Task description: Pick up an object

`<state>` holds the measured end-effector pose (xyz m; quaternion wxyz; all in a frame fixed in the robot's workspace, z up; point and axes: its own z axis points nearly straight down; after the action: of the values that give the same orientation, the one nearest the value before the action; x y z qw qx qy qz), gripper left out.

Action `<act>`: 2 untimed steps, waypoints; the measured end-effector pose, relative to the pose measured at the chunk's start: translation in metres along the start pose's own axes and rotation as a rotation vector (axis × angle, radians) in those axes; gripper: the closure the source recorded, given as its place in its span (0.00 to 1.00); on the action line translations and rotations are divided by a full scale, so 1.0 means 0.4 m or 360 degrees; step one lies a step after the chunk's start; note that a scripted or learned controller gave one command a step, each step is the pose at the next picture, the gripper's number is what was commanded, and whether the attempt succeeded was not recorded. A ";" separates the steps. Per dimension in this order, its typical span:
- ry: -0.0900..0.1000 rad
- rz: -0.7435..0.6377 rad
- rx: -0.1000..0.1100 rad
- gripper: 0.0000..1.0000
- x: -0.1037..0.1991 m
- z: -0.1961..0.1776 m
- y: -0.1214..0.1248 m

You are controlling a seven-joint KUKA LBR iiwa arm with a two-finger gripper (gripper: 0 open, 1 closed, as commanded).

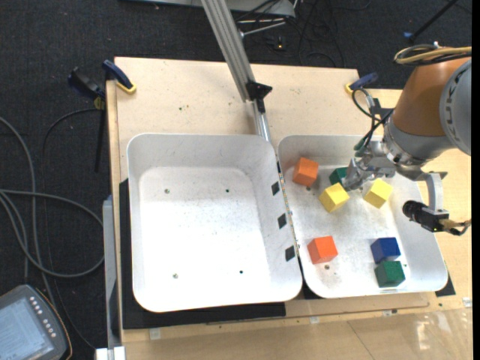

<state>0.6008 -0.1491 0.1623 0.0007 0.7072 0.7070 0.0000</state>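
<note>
Here we hang our gripper (354, 175) low between two yellow blocks (335, 196); its spread we cannot tell; next, a square descent.

2 orange cubes (305, 171), 2 yellow (335, 197), 2 green (389, 274), 1 blue (385, 248); 2 bins (142, 156).

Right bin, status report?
Hand low in right bin, over a dark green block. Nothing seen held. Yellow blocks crowd either side.
</note>
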 end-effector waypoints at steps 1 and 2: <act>-0.0002 -0.0002 -0.0007 1.00 -0.016 -0.113 0.011; -0.0003 -0.0004 -0.0010 1.00 -0.017 -0.248 0.016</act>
<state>0.6069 -0.1558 0.2613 0.0036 0.7062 0.7080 0.0018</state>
